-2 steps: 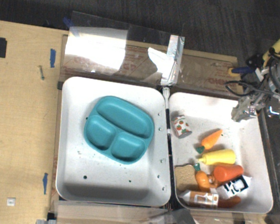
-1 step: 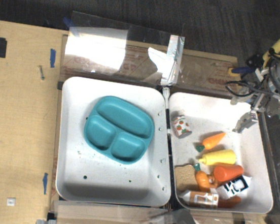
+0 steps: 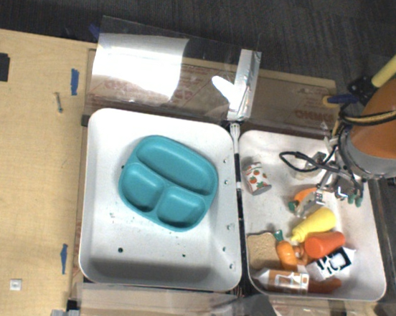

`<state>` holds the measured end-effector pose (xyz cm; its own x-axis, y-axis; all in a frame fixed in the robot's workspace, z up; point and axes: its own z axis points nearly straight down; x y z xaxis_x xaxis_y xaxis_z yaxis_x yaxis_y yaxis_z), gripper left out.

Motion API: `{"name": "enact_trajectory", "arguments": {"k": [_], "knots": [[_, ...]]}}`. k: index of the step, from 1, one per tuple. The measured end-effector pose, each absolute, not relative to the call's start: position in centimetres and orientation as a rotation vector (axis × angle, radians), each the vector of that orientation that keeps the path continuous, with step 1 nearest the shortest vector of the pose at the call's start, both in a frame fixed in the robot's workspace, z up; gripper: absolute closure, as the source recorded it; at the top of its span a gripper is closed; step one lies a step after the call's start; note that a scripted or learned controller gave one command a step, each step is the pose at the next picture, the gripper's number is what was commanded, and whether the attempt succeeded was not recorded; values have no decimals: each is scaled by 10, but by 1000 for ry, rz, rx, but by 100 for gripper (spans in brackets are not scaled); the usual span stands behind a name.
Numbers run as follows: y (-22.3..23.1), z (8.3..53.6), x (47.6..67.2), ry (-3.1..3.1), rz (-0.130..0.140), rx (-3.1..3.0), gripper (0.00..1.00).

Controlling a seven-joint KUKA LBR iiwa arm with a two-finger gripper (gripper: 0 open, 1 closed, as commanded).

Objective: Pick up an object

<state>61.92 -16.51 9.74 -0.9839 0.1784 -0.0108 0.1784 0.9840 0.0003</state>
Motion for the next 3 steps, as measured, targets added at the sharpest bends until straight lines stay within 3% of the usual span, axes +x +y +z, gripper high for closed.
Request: {"name": "enact_trajectory", "arguments": {"k": [1, 2, 3], "knots": [[-118, 89, 572, 3117, 3, 315, 0], [-115, 89, 512, 3111, -1, 360, 0], [-115, 102, 517, 3097, -3, 357, 100]]}}
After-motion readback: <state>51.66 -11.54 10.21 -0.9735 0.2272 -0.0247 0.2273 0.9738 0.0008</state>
